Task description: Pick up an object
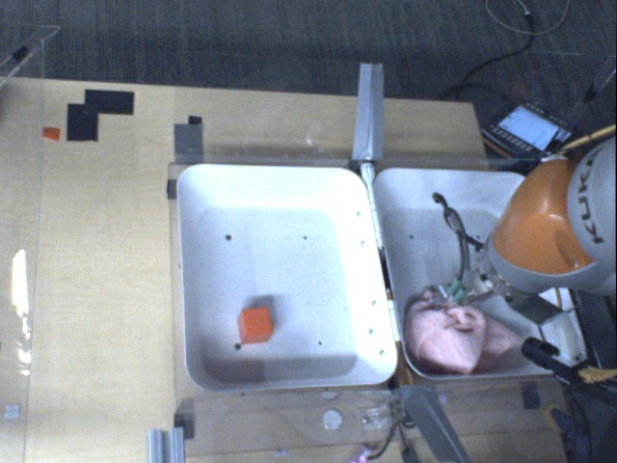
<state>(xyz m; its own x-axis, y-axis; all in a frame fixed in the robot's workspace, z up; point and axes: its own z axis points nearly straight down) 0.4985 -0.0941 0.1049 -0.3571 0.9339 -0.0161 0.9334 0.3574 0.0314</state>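
Counter point(106, 287): a pale wooden surface seen from above at a slant, carrying two shallow white bins side by side.
Left bin point(207, 258): white, with rounded corners and a few small dark dots on its floor.
Orange block point(255, 325): a small orange cube lying in the left bin, toward the near-left part of its floor, apart from every wall.
Right bin point(415, 220): white, touching the left bin along a shared metal divider; the arm reaches over it from the right.
Pink cloth point(445, 338): a soft, crumpled pink bundle lying in the near part of the right bin, close against its front wall.
Arm point(554, 225): grey with a broad orange band, covering the right side of the right bin.
Gripper point(465, 287): low in the right bin, just above the top edge of the pink cloth and seemingly touching it.
Fingers: I cannot tell whether they are spread or pressed together; the wrist and cabling hide them.
Cable point(451, 222): a thin dark line curving across the right bin's floor toward the gripper.
Black markers point(96, 112): flat black shapes at the far-left of the counter, with a small orange square point(51, 134) beside them.
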